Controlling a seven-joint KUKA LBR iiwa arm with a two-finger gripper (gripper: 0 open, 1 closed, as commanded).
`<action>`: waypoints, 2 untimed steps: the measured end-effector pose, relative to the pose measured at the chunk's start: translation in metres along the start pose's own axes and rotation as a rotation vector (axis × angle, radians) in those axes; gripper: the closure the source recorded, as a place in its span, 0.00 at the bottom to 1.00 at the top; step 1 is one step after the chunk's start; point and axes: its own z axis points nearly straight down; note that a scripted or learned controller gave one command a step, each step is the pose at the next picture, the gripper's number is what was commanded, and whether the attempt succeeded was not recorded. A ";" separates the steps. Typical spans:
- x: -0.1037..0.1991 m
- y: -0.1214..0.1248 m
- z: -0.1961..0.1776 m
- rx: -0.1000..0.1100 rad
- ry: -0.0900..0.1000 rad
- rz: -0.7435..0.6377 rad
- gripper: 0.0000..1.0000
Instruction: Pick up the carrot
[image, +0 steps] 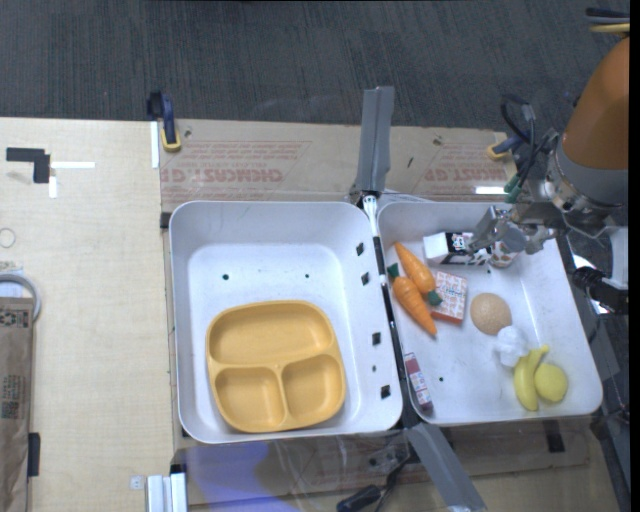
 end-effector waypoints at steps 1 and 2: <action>0.051 -0.031 0.055 0.001 0.001 -0.237 0.00; 0.058 -0.016 0.066 -0.001 0.000 -0.500 0.00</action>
